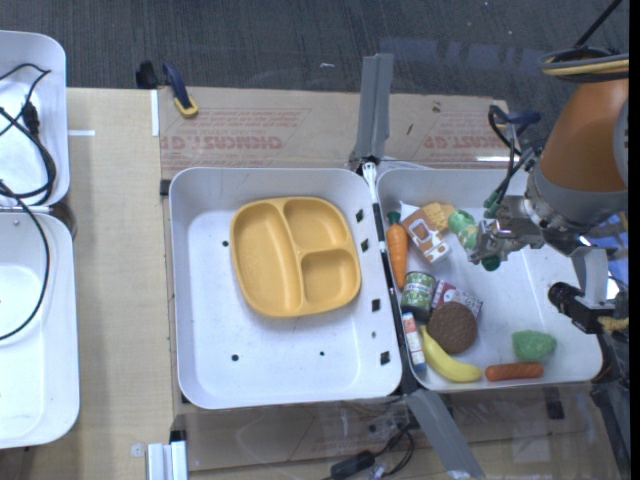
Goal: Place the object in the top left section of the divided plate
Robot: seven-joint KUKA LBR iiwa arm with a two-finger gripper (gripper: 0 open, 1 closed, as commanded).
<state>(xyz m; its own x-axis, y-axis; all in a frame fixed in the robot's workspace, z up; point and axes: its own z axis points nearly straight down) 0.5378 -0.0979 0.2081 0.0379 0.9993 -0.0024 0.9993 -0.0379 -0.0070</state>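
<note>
The yellow divided plate [295,255] lies in the left bin [200,348], with one long section on its left and two smaller ones on its right; nothing rests in any of them. My gripper [489,248] hangs over the upper middle of the right bin [560,268], just right of a small green item [462,226] and an orange-and-white carton [428,234]. Nothing can be made out in its grasp.
The right bin also holds a carrot [398,253], a green can [417,293], a brown round cookie [453,327], a banana [445,360], a green leafy piece [533,344] and a red-orange stick [514,371]. A metal divider [375,118] stands between the bins.
</note>
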